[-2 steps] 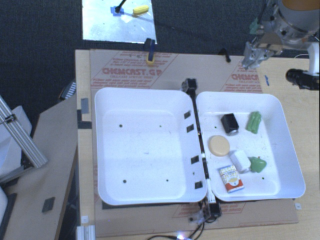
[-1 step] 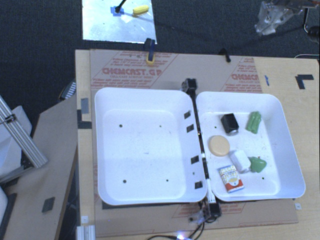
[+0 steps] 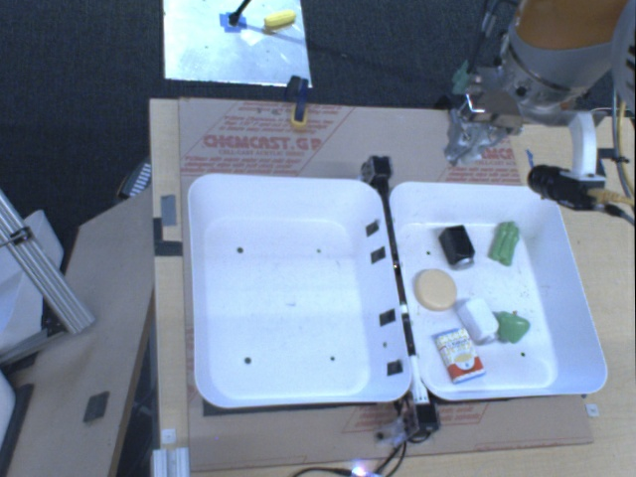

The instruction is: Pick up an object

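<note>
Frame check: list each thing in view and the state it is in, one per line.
End effector: raised above the bench, behind the right bin.
Right bin: holds six things.
Black block: resting in the right bin.
Green piece: lying flat.
Tan disc: flat, apart from the block.
White piece: touching the green pepper.
Red box: lying flat.

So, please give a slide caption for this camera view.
Claw hovering behind the right bin, which holds six small objects; left bin beside it.

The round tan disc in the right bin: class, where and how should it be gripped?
Likely straight from above, across its rim: the round tan disc lies flat, clear of the black block and the white piece.
</note>
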### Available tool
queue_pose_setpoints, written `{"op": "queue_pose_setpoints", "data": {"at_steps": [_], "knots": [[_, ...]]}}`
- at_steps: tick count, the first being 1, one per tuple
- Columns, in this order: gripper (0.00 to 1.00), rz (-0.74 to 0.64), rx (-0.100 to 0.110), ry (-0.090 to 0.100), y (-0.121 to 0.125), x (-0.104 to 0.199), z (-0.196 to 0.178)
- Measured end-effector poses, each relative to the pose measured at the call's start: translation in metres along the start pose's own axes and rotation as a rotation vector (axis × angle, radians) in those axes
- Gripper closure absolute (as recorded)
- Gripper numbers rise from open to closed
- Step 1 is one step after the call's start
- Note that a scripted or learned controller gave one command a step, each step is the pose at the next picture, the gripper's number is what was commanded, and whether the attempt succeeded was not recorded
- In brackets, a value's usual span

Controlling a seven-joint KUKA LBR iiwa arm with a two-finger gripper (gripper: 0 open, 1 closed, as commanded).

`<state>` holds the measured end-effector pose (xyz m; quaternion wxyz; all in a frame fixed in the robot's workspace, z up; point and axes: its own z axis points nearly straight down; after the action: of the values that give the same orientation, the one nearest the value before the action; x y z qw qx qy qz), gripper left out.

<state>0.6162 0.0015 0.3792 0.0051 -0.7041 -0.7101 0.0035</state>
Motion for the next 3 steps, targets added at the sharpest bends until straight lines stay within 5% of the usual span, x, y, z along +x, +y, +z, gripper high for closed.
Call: {"op": "queue_pose_setpoints", "data": {"at_steps": [1,2,3], "knots": [[1.0,0.001,-0.034,-0.003,0.051,0.011,-0.166],[1.0,0.008,0.002,-0.002,0.016,0.019,-0.023],[1.0,0.0,-0.008,-0.001,0.02,0.059,0.041]]}}
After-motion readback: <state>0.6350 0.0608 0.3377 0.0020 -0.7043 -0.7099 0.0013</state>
